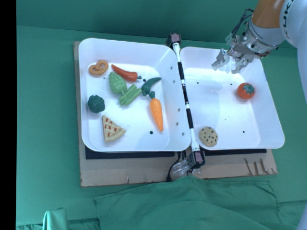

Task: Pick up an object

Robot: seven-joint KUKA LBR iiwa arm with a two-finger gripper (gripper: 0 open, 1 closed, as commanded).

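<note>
The arm (pixel 283 8) ran off the top and right edges. Small dark specks in the right bin (pixel 268 128) were too tiny to identify.

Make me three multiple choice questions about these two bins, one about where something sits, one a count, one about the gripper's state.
1. Where is the tomato? A left bin, B right bin, C on the green cloth.
2. How many items lie in the right bin? A two, B four, C seven.
3. What is the gripper doing? A holding the carrot, B holding the cookie, C holding nothing above the right bin.

Answers: 1 B, it lies near that bin's right side. 2 A, tomato and cookie. 3 C, nothing sits between its fingers.
</note>
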